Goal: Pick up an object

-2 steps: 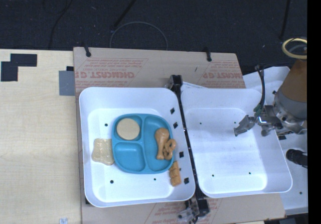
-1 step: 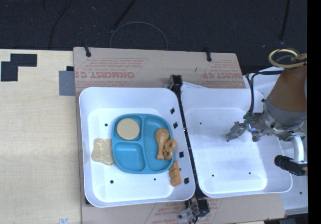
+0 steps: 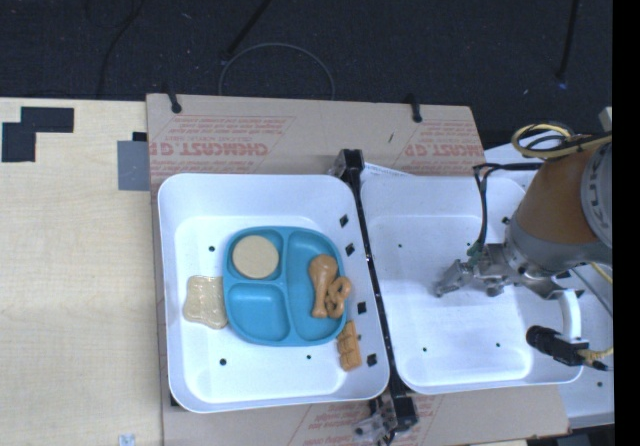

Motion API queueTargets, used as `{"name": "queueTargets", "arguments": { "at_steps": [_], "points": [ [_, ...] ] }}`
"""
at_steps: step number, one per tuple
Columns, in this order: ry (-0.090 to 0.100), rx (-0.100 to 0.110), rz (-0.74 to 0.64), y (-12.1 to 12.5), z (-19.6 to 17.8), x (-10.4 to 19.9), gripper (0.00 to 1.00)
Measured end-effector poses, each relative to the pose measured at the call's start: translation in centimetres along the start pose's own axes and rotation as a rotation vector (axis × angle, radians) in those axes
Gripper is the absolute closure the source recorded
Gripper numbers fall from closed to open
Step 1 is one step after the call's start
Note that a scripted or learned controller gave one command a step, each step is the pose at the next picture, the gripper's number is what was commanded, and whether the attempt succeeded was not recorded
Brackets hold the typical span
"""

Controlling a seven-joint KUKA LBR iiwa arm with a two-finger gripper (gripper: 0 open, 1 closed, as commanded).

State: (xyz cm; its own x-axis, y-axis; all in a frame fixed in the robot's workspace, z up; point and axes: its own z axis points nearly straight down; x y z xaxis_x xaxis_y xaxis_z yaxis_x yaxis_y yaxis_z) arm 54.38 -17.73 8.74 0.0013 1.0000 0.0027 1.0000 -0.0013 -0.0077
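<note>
While the jaws (image 3: 452, 282) hang over the right bin (image 3: 440, 374), their opening is unclear.

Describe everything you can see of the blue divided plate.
The blue divided plate looks like smooth plastic with rounded corners, split into three compartments. It lies flat in the left white bin. A round tan cracker-like disc sits in its upper-left compartment, and a brown pretzel-like piece in its right one; the lower-left compartment holds nothing. A pale biscuit-like piece lies against its left edge.
</note>
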Motion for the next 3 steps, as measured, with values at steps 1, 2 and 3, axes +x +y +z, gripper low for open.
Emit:
{"name": "queueTargets", "arguments": {
  "at_steps": [1, 2, 3],
  "points": [
    [-0.001, -0.002, 0.004, 0.0, -1.3, -0.1, 1.0],
    [-0.003, -0.009, -0.003, -0.5, -6.8, 0.7, 1.0],
    [-0.003, -0.009, -0.002, -1.3, -11.9, 0.4, 1.0]
  ]
}}
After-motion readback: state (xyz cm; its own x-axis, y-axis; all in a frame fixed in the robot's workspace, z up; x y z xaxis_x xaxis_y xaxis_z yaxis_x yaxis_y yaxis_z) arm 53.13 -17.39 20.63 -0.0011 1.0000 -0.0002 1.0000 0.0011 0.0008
